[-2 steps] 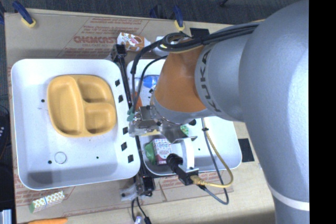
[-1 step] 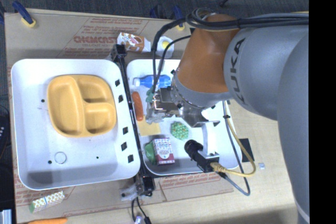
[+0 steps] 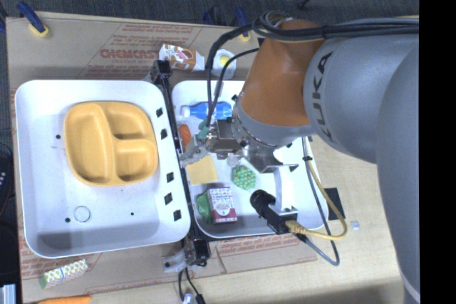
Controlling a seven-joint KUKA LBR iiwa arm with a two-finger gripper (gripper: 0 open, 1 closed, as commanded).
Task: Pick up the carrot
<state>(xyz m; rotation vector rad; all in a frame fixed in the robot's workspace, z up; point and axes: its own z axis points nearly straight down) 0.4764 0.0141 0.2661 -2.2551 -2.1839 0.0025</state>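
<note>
Grey arm (image 3: 342, 96) with orange band fills right side, over right bin (image 3: 313, 213). Gripper (image 3: 203, 146) low near bin's left wall; finger state unclear. Carrot (image 3: 185, 135) just left of it, long axis roughly top-to-bottom, partly hidden. Yellow tray (image 3: 110, 142) in left bin (image 3: 35, 174).

"KUKA" in black letters on the grey arm (image 3: 356, 103), red print on the cardboard (image 3: 135, 46) unreadable

Left bin (image 3: 28, 153): yellow divided tray (image 3: 110, 141) | Right bin (image 3: 313, 206): carrot (image 3: 185, 134) at left wall, blue bottle (image 3: 206, 110), yellow slab (image 3: 202, 169), green peas (image 3: 244, 176), red-labelled packet (image 3: 222, 204) | Arm (image 3: 335, 96): over right bin, gripper (image 3: 214, 142) beside carrot
</note>
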